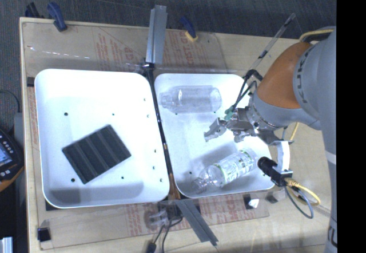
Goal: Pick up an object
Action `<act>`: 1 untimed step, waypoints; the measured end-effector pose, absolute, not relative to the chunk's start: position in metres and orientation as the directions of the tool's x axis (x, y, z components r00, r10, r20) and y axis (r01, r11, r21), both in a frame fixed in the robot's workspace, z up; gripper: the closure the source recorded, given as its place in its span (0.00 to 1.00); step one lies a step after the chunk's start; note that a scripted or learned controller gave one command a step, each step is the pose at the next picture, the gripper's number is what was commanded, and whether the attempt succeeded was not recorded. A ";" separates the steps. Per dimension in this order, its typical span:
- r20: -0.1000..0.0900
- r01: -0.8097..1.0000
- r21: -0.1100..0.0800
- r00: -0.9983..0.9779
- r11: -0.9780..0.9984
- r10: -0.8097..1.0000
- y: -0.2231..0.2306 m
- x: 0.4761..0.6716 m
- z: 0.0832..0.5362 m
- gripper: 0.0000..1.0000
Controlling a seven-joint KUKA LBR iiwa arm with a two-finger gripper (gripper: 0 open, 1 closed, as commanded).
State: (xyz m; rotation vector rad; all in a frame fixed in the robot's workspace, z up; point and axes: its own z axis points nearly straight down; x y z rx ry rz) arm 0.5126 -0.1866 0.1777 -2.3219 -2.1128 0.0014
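Worktop (pixel 86 40) carries two shallow white bins side by side; left bin (pixel 51 91), right bin (pixel 171 149). Left bin holds one dark ribbed rectangular pad (pixel 96 153), lying flat and skewed, in the lower half of the bin; apart from all walls. Right bin holds two clear plastic bottles; upper bottle (pixel 190 99) lies on its side near the far wall, roughly parallel to it; lower bottle (pixel 227 170), with a printed label, lies on its side at a slant near the near-right corner. Arm (pixel 297 83) enters from the right, orange band visible above the wrist; claw (pixel 217 129) sits over the middle of the right bin, between the two bottles, touching neither as far as can be seen. Claw state: cannot tell, tips too small and blurred; nothing seen between them.
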 end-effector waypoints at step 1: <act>0.002 1.000 -0.003 -0.004 0.004 1.000 -0.161 0.494 0.192 0.00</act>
